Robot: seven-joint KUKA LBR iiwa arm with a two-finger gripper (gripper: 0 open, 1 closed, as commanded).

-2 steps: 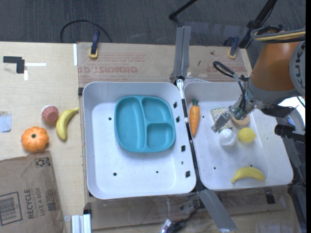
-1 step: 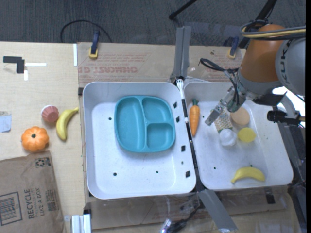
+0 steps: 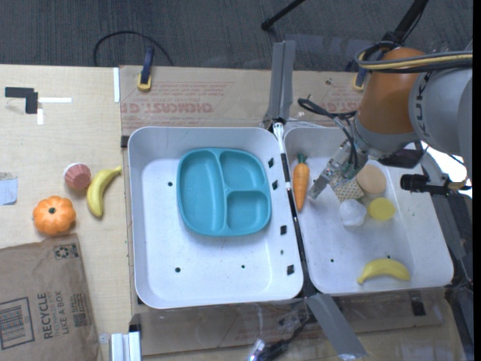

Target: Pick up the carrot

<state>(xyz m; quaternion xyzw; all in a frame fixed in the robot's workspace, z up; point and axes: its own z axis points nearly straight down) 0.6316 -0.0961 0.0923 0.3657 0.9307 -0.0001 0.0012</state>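
Note:
The carrot (image 3: 301, 185) is orange with a green top and lies lengthwise along the left wall of the right bin (image 3: 421, 277), its top pointing to the far side. My gripper (image 3: 333, 179) hangs low over the same bin, just right of the carrot and apart from it. It slants down towards the left from the orange wrist band. Its fingers look open, with nothing between them.
Beside the gripper lie a beige round thing (image 3: 370, 180), a speckled lump (image 3: 346, 191), a white lump (image 3: 352, 213) and a yellow lemon (image 3: 382, 209). A banana (image 3: 384, 271) lies near the front. The left bin (image 3: 150, 262) holds a teal divided plate (image 3: 224, 192).

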